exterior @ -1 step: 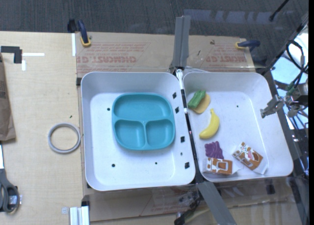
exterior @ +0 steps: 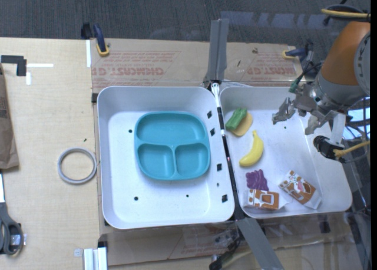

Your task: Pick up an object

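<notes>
The right bin (exterior: pixel 330 204) holds several small items. A green piece (exterior: pixel 236 118) lies on a tan one (exterior: pixel 245 126) at its upper left. Below them are a yellow banana (exterior: pixel 253 150), a purple grape bunch (exterior: pixel 257 178) and two orange-and-white packets (exterior: pixel 263 200) (exterior: pixel 299 188) near the front. My gripper (exterior: pixel 296 117) hangs over the bin's upper right part, to the right of the banana and apart from it. It is open, its fingers are spread, and nothing is between them.
The left bin (exterior: pixel 118 192) holds a blue divided plate (exterior: pixel 172 145). A grey post (exterior: pixel 218 50) rises behind the wall between the bins. On the bench to the left lie a tape ring (exterior: pixel 76 164) and scissors (exterior: pixel 9 233).
</notes>
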Robot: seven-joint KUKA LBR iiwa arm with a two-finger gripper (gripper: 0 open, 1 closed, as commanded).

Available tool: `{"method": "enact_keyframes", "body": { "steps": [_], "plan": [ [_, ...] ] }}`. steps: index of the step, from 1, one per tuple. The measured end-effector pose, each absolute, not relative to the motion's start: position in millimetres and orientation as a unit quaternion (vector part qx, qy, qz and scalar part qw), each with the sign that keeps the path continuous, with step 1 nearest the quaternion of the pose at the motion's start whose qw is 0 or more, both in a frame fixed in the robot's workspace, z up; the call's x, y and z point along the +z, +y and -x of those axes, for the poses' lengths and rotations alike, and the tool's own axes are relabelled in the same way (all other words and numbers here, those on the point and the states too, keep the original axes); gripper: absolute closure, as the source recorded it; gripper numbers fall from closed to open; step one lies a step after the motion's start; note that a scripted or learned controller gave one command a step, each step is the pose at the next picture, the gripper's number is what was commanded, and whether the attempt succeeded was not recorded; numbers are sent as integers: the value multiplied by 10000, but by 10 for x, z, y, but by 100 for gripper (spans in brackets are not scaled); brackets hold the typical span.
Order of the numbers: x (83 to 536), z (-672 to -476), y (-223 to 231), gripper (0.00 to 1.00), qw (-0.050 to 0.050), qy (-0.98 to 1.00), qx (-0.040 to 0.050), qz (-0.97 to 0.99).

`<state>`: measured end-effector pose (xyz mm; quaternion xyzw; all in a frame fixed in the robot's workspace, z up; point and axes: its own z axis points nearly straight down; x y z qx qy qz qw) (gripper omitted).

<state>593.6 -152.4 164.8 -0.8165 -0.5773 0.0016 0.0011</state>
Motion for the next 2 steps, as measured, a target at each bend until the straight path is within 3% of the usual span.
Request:
{"method": "enact_keyframes", "body": {
  "steps": [1,2],
  "plan": [
    [1026,-6109,-920,0,16,-5811,18,8138],
    [908,-5859,-941,0,11,-5816,18,8135]
  ]
}}
